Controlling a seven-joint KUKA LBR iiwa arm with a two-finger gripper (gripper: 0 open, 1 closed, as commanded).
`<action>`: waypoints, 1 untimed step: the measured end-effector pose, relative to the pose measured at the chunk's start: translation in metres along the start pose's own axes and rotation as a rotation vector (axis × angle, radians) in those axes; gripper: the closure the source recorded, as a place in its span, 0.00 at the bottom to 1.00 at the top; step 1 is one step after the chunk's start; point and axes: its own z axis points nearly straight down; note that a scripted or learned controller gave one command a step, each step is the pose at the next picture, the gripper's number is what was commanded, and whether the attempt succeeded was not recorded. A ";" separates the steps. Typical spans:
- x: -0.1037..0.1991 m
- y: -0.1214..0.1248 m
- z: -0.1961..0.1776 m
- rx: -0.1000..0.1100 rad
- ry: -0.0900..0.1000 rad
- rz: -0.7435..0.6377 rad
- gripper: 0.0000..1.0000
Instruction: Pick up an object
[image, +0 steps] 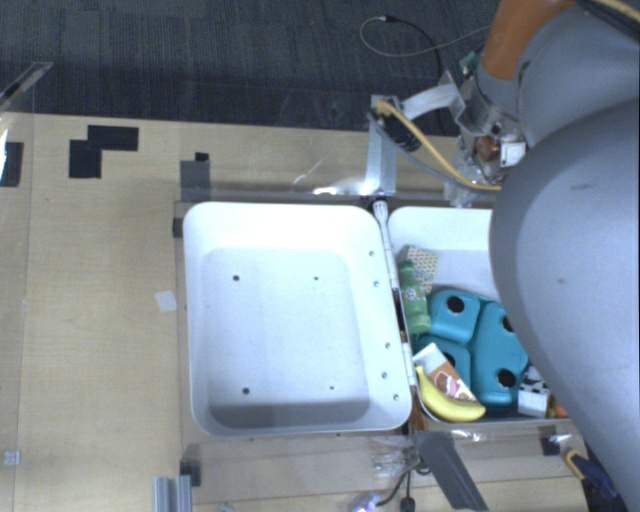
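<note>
Beside the bare left bin (280, 320), banana (447, 398) and teal block (480, 345) crowd together – hand's state I cannot tell.

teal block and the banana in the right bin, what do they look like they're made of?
Teal block: probably moulded hard plastic, matte; uniform colour, rounded edges, round holes in the top. Banana: smooth, evenly yellow with a slight sheen; real fruit or plastic replica, can't tell. Both lie in the right bin, glossy white, likely plastic.
</note>
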 end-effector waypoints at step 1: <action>0.007 -0.052 0.026 0.000 -0.004 -0.051 1.00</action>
